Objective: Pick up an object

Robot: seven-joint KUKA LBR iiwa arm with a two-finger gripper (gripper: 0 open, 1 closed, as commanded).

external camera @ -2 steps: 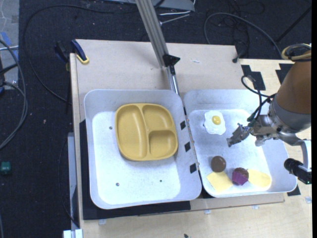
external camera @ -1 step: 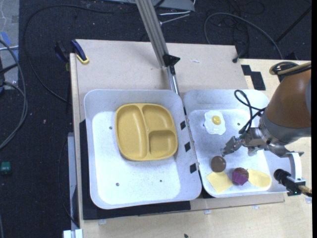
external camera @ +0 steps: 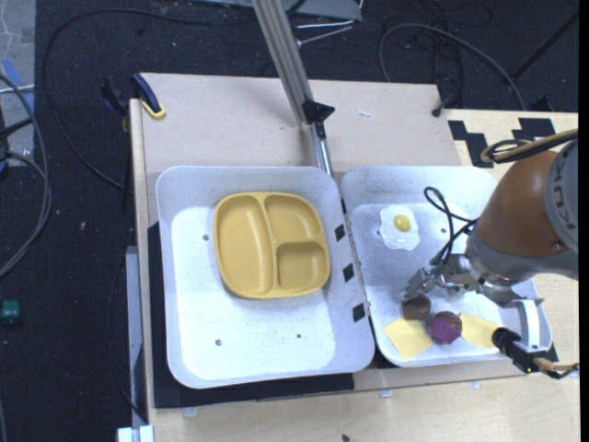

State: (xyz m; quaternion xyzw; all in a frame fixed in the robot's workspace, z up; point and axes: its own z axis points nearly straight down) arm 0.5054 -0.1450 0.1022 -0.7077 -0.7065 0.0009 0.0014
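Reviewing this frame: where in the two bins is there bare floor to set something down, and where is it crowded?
Left bin: bare floor left of and below the yellow divided plate. Right bin: a bare strip above the fried egg. Its lower half is crowded: gripper, a dark brown item, purple item, and yellow slices lie close together.

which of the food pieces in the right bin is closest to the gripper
The small brown piece, right at the gripper; the purple piece, yellow slices and fried egg lie farther off.
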